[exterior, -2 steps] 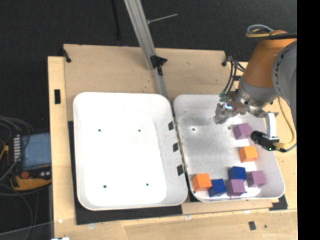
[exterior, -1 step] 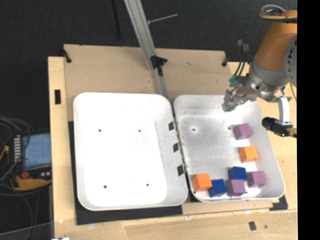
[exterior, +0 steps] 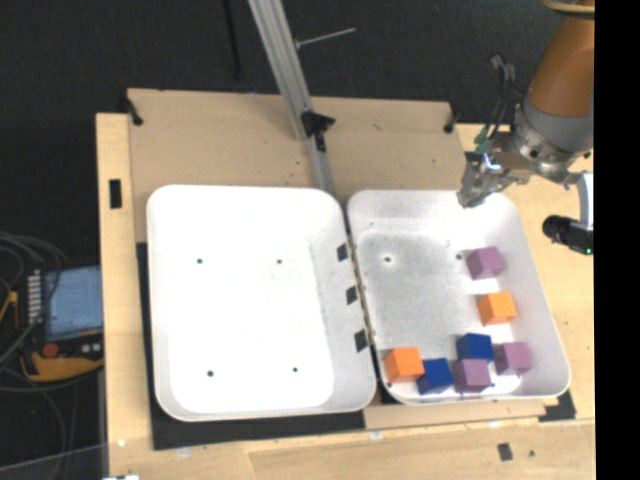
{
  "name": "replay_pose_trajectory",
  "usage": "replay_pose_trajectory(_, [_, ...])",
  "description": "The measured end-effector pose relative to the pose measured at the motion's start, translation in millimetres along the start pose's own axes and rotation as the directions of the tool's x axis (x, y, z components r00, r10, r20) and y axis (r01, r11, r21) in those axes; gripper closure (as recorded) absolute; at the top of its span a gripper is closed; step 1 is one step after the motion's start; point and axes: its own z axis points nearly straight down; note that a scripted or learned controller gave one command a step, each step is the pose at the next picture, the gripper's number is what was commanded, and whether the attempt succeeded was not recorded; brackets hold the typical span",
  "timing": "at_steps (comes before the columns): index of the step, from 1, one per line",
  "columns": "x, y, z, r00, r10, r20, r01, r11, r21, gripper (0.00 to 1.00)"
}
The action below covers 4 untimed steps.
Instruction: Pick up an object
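The right bin (exterior: 420,223) holds several small cubes. A purple cube (exterior: 486,262) lies nearest the arm, with an orange cube (exterior: 497,307) below it. Along the bin's near edge sit an orange cube (exterior: 404,363), a blue cube (exterior: 435,375), a purple cube (exterior: 472,374), another blue cube (exterior: 476,347) and a purple cube (exterior: 516,357). My gripper (exterior: 475,190) hangs over the bin's far right corner, above and apart from the cubes. Nothing shows between its fingers.
The left bin (exterior: 245,298) lies beside the right one. A slanted metal pole (exterior: 285,63) rises from behind the gap between the bins. A blue device with cables (exterior: 65,313) sits off the bench's left edge.
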Motion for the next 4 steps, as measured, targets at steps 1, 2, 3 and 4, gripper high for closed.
replay_pose_trajectory(1, [55.8,-1.6,11.9,1.0,-0.002,-0.002,0.002,1.0,0.007,1.0])
replay_pose_trajectory(2, [107.3,-0.8,2.4,1.0,-0.003,-0.003,0.003,1.0,0.005,1.0])
replay_pose_trajectory(3, [164.4,2.8,13.4,1.0,-0.003,-0.003,0.003,1.0,0.01,1.0])
replay_pose_trajectory(4, [216.5,9.6,13.3,1.0,-0.003,-0.003,0.003,1.0,0.006,1.0])
